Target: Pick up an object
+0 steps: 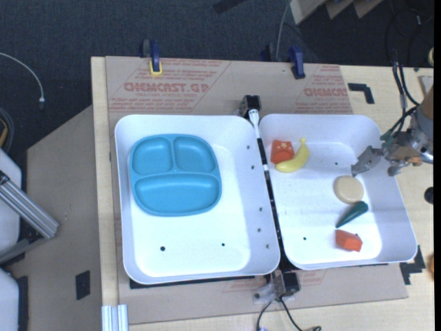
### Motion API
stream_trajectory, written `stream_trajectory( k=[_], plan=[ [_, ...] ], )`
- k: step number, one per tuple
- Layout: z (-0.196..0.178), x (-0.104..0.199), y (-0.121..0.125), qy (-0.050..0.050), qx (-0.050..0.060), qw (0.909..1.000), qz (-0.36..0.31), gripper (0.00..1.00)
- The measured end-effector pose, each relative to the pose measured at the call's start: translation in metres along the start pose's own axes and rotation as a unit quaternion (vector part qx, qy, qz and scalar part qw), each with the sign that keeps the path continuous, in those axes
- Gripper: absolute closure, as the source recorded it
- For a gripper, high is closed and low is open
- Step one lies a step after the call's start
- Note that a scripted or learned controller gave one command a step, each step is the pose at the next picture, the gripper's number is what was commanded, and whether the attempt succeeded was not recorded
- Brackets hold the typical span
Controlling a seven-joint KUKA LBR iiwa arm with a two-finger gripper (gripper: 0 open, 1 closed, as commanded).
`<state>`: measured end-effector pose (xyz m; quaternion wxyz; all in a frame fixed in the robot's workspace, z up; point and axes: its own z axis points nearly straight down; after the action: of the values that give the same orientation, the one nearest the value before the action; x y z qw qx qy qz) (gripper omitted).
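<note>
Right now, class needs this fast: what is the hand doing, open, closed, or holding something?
Hand: over the right bin's right side, above the beige disc; nothing seen held. Open or closed cannot be told.

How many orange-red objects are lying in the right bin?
2: one orange-red piece at the bin's upper left, touching the banana; another orange-red piece near the bottom edge, below the green item. None seems hidden.

Bright even overhead light, soft shadows, mild glare on bins (207, 250), slightly soft pic.
</note>
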<state>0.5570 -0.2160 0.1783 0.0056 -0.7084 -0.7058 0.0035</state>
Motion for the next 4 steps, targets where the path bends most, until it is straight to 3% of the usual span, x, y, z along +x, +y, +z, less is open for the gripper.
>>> stream_trajectory(
  k=[1, 3, 4],
  plan=[
    [-0.007, 0.0, 0.003, -0.002, -0.007, 1.0, -0.002, 0.0],
    [0.095, 0.0, 0.001, 0.003, -0.004, 1.0, -0.004, 0.0],
    [0.084, -0.001, 0.002, 0.001, -0.006, 1.0, -0.003, 1.0]
  ],
)
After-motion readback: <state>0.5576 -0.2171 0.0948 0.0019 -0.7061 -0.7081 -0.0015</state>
